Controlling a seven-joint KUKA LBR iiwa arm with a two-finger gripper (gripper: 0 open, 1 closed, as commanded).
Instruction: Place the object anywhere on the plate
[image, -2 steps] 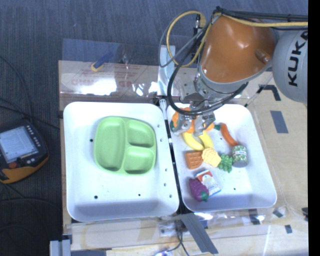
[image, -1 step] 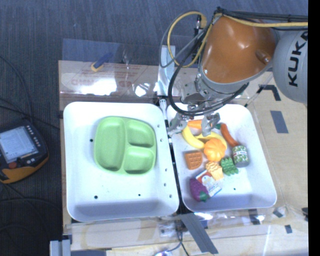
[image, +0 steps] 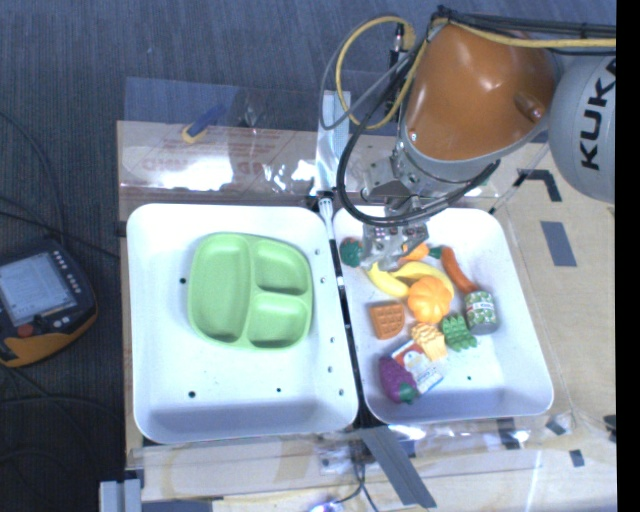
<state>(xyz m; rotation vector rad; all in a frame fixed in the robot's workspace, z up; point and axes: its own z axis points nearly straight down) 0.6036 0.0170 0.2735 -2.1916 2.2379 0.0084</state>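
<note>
The big grey arm (image: 590, 110) comes in from the right side. Its orange band (image: 470, 90) sits just above the wrist and points down over the right bin (image: 520, 370). The gripper (image: 393, 243) hangs low at the back of that bin, near the wall by the left bin. Yellow and black cables (image: 350, 100) loop beside the wrist.

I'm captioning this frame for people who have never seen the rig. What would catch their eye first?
First the big orange band of the arm at top right, hanging over the right bin with its gripper down among a heap of toy food: a yellow banana, an orange fruit, a purple piece. Next the bright green divided plate, alone in the left bin.
</note>
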